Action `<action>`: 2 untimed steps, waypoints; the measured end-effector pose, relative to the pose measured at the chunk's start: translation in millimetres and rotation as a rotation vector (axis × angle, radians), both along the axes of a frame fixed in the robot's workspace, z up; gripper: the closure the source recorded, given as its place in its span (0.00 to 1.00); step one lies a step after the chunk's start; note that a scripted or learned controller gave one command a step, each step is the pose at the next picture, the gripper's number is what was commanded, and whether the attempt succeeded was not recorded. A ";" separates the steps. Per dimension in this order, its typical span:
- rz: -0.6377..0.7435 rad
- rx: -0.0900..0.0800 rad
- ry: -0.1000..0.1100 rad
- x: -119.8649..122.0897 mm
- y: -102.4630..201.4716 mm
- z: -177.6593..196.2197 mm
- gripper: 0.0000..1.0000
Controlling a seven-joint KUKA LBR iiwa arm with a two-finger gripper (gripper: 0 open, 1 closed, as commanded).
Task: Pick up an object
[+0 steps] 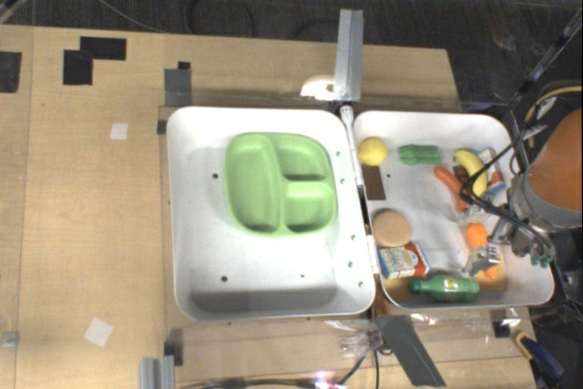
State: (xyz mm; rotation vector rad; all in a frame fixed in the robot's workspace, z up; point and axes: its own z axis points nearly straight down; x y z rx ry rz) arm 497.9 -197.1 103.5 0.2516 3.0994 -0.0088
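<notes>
On the pale wooden worktop (82, 223), the smooth white left bin (196, 278) carries a matte green three-compartment plastic tray (278, 182), while the white right bin (428, 214) is littered with small items: a round yellow ball (372, 150), a flat tan disc (392, 227), a blue-and-white printed carton (402, 261), a glossy green bottle (444, 288) lying along the bin's near edge, a green block (418, 155), a yellow banana (468, 165) and orange carrot-like pieces (477, 235). The grey arm with its orange band (554, 173) is cut off at the right edge, and its jaws (483, 261) hang low over the right bin's near right corner amid dark cables. Whether they are spread or closed cannot be made out, nor whether anything sits between them.
</notes>
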 end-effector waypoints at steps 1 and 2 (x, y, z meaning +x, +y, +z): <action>-0.012 0.000 0.002 -2.3 2.8 -11.3 0.00; -0.005 -0.001 -0.002 0.0 3.6 0.6 1.00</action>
